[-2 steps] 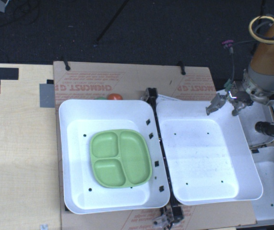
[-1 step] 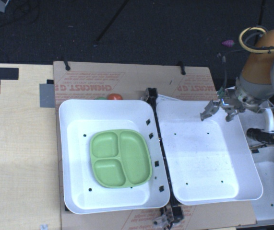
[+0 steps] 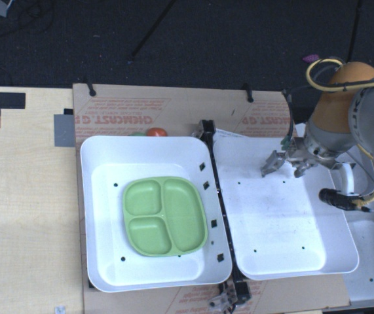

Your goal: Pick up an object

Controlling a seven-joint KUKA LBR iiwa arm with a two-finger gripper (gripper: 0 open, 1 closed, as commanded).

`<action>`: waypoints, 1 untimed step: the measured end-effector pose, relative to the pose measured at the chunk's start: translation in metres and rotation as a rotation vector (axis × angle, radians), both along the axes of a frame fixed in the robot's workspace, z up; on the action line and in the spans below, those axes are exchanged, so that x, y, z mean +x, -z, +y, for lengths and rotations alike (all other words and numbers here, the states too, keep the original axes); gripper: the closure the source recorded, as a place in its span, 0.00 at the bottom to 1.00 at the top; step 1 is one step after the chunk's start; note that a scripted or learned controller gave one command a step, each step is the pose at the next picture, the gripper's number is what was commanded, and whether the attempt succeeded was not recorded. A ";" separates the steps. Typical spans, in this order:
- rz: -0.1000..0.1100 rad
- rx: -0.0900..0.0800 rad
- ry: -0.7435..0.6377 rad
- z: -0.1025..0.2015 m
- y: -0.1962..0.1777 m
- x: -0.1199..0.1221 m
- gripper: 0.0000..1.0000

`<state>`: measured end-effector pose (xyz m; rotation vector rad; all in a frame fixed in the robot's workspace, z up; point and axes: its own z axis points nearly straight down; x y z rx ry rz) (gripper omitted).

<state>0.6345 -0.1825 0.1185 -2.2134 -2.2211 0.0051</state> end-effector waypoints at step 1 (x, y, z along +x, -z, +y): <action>-0.004 -0.001 -0.001 0.000 -0.014 0.001 1.00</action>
